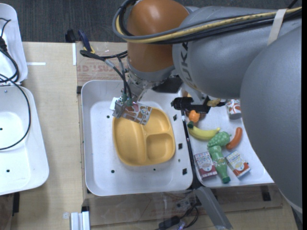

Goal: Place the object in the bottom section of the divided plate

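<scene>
I am watching the arm [230, 56] reaching in from the right, its hand [125, 101] hanging over the top edge of the yellow divided plate [143, 139] in the left bin [96, 143]. A small carton [136, 112] with a red and white label is sitting just under the hand, lying across the plate's upper rim. Whether the hand is pinching it or not, I cannot tell. In the right bin [254, 169] I am seeing a banana [204, 132], a green bottle [219, 157], a sausage [234, 138] and two more cartons [206, 164].
</scene>
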Robot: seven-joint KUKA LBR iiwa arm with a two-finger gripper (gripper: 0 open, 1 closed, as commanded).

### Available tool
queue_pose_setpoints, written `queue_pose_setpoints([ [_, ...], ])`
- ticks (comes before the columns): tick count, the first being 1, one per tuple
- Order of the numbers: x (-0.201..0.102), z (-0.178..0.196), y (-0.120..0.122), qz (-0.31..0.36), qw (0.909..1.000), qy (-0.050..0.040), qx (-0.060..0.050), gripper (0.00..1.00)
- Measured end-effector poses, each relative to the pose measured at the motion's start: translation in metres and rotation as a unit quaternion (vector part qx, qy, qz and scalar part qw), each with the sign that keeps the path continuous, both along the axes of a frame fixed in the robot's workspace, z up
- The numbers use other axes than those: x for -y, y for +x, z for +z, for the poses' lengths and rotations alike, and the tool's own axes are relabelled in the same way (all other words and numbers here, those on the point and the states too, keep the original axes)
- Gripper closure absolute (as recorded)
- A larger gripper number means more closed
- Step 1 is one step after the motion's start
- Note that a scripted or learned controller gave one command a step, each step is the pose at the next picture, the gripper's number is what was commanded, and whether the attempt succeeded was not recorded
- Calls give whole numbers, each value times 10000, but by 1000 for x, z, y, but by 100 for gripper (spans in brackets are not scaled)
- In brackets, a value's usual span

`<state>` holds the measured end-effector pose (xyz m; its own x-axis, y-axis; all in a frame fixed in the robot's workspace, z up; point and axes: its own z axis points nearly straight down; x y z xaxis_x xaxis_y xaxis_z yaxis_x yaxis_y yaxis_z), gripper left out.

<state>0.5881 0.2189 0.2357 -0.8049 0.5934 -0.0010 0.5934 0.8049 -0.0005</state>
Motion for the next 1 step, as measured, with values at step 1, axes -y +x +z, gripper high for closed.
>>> queue_pose_setpoints([
  [1,0,0,0,-7,10000,0,2,0],
])
